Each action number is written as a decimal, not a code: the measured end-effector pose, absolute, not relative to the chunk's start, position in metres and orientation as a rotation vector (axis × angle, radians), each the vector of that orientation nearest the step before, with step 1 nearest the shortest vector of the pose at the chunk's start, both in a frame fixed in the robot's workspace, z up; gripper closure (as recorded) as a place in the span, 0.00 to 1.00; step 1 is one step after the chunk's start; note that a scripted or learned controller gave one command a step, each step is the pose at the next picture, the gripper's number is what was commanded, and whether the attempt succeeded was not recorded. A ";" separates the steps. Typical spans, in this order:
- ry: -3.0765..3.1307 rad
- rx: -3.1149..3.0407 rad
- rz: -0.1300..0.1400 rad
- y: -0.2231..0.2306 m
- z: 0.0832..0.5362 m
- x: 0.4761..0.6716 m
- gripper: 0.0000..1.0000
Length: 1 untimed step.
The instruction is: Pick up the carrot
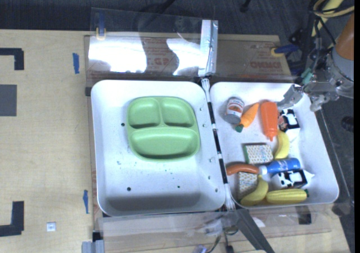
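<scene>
the gripper [296,92] hangs over the far right edge of the right bin [326,156]; its grip cannot be told. the carrot [248,114] lies apart from it near that bin's far left corner, between a small can [233,108] and an orange bottle [269,119].

— What does the arm [344,44] look like from where you stand?

— Grey body, with an orange band [344,39] rounding its top at the picture's right edge. Yellow and black cables [332,3] loop above it.

— And lower down?

— Thin dark wires run along the wrist. The end effector [306,90] is pale grey metal, angular, with small brackets; it's too small for me to make out screws or markings.
</scene>
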<state>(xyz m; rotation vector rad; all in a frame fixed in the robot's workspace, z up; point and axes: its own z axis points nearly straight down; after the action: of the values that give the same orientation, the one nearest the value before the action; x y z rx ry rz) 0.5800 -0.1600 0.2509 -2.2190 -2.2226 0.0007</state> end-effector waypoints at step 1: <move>-2.316 -2.123 0.000 -0.121 0.154 0.642 0.00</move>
<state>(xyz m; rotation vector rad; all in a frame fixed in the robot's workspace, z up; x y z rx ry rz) 0.6420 -0.1207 0.1543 -2.1231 -2.3161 -0.0004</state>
